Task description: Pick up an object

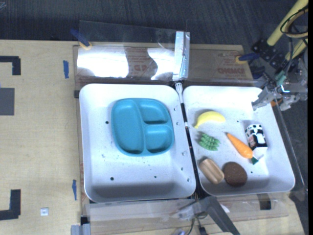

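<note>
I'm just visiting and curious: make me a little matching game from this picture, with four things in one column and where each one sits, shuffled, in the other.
Things:
1. blue divided plate
2. banana
3. carrot
4. brown round cookie

Places:
A. near the front edge of the right bin
B. upper left part of the right bin
C. in the left bin
D. middle of the right bin, lying aslant beside the black-and-white toy

Pairs: 1-C, 2-B, 3-D, 4-A
</note>
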`<state>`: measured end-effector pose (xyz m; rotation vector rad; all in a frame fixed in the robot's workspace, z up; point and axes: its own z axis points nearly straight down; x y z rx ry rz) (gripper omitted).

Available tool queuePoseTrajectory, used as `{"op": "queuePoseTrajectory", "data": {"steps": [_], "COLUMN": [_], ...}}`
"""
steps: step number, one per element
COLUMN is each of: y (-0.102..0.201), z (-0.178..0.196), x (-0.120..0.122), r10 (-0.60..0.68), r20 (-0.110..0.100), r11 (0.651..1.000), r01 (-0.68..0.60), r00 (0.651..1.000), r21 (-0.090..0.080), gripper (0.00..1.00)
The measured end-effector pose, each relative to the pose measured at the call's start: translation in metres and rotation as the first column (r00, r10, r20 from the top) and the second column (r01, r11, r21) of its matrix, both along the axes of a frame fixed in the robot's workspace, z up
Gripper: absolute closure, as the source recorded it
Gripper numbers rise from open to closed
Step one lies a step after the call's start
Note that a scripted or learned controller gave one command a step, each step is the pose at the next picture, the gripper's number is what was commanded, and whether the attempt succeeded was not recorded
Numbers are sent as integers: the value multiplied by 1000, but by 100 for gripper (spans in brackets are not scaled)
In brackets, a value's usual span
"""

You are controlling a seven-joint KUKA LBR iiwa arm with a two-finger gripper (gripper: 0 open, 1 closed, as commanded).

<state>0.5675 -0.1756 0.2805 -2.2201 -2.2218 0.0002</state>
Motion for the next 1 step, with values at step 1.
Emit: {"op": "queuePoseTrajectory", "data": {"steps": [1], "y": [-11], "z": [-144], "x": [-53], "r10": [-72], "r20": [-12], "r11": [997], "r01": [72], "r00": [997], "r21": [2], "gripper": [0]}}
